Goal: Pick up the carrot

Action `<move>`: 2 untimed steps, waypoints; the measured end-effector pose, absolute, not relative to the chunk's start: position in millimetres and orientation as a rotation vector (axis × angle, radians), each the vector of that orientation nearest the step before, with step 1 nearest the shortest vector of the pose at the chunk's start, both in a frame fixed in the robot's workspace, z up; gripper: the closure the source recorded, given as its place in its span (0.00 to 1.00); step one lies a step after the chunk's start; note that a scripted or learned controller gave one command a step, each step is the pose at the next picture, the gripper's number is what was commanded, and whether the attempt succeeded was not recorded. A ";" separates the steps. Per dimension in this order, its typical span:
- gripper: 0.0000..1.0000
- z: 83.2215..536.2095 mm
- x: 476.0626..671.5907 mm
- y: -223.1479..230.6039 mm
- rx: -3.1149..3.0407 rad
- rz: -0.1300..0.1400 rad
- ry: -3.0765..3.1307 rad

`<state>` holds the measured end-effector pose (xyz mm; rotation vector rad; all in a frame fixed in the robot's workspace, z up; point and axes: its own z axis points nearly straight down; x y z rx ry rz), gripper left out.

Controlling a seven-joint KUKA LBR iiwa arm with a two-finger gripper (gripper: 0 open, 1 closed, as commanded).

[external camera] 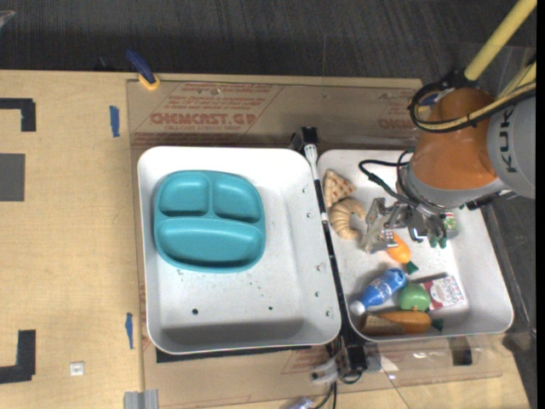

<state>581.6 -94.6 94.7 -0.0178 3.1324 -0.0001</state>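
Note:
A small bright orange carrot [398, 250] with a green end lies in the right bin [494, 271], near its middle. My gripper [393, 227] hangs low over the bin, directly behind the carrot and touching or nearly touching its far end. The gripper's metal body covers part of the carrot. The orange band of the arm [454, 147] sits above and to the right of it.
In the right bin, a croissant [345, 216] and a waffle-like wedge [336, 185] lie left of the gripper. A blue bottle [380, 290], green apple [415, 297], red-white carton [446, 292] and long orange-brown item [400, 319] lie nearer the front. The left bin [170, 313] holds a teal divided plate [209, 220].

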 end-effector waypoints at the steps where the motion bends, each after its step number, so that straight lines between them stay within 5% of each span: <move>1: 1.00 91.8 532.4 -136.5 -0.550 -0.006 3.075; 2: 1.00 92.0 581.6 -96.4 -0.810 -0.010 3.013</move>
